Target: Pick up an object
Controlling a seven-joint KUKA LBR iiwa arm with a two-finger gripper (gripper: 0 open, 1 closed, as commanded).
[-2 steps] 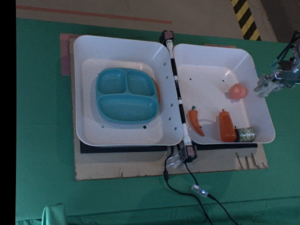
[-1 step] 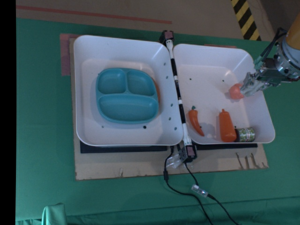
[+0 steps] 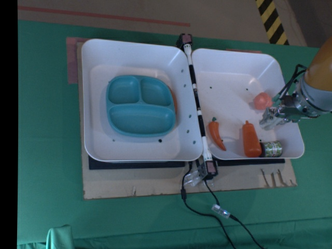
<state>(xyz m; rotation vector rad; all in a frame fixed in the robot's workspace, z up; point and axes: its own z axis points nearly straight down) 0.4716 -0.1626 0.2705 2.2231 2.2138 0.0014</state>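
Two white bins sit side by side on a green bench [image 3: 46, 139]. The left bin [image 3: 93, 139] holds a teal divided plate [image 3: 140, 106]. The right bin [image 3: 228, 66] holds an orange chili pepper [image 3: 215, 134], an orange bottle [image 3: 251, 139], a small can [image 3: 271, 149] and a pink ball [image 3: 262, 100]. The gripper [image 3: 271, 117] hovers just beside the ball; whether it is spread or closed cannot be told.

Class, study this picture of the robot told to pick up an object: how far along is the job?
Done: the arm has brought its tool over the right bin, beside the pink ball. In hand: nothing can be seen between its tips. Left: the ball, the chilli pepper, the orange bottle and the small can all lie on the bin floor, so gripping and lifting one remains.
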